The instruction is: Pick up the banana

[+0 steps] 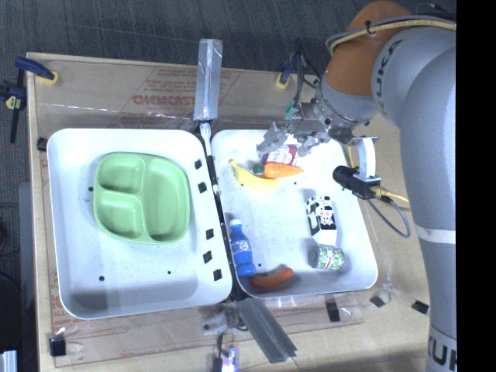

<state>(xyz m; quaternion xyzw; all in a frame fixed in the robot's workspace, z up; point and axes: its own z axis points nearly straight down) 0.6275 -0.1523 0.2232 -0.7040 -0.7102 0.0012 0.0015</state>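
Overhead, claw (288,139) near banana (249,176), labels unreadable

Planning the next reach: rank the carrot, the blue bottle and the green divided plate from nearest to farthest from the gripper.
From the gripper:
1. Carrot, just below it in the right bin.
2. Blue bottle, by that bin's left wall.
3. Green divided plate, in the left bin.

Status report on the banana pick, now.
Gripper low over right bin's far end, grip state unclear. Banana lying in bin, not seen between fingers. Carrot resting against banana, pink packet crowding just behind.
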